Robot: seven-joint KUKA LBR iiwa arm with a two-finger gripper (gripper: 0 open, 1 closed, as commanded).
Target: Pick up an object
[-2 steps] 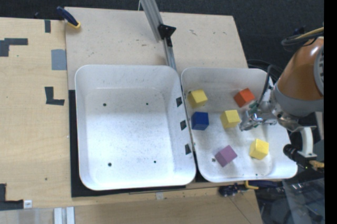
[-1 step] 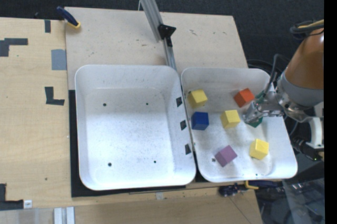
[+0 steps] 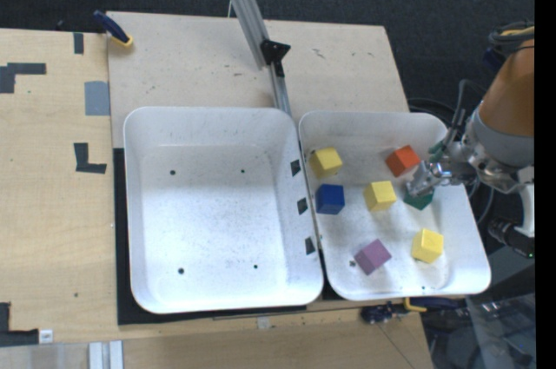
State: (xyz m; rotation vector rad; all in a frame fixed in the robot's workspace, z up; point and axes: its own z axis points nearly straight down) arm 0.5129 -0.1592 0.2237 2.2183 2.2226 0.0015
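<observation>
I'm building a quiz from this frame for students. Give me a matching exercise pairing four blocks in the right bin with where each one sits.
Things:
1. blue block
2. purple block
3. orange block
4. green block

Places:
A. under the gripper
B. toward the bin's near edge
C. by the wall shared with the left bin
D. toward the bin's far side, just left of the gripper

Pairs: 1-C, 2-B, 3-D, 4-A

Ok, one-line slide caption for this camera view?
Arm's hand down on small green block in right white bin among six coloured cubes.
</observation>
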